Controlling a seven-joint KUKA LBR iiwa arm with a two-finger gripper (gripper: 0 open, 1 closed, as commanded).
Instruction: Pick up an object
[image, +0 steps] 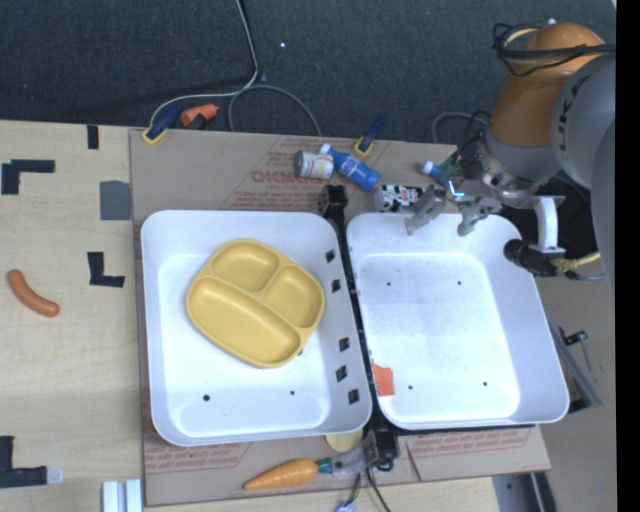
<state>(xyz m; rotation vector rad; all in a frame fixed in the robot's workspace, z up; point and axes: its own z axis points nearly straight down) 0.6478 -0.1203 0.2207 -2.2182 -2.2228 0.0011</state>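
While above right bin's (520, 330) far rim, hand (444, 214) spread, holding nothing.

You look down from one fixed camera above the bench, tilted at a slant, far enough back to take in the left bin (160, 330), the right bin (530, 330) and the arm (545, 90) entering from your right.

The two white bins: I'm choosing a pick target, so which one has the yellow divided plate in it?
The left bin holds the yellow divided plate; the right bin, below the gripper, doesn't.
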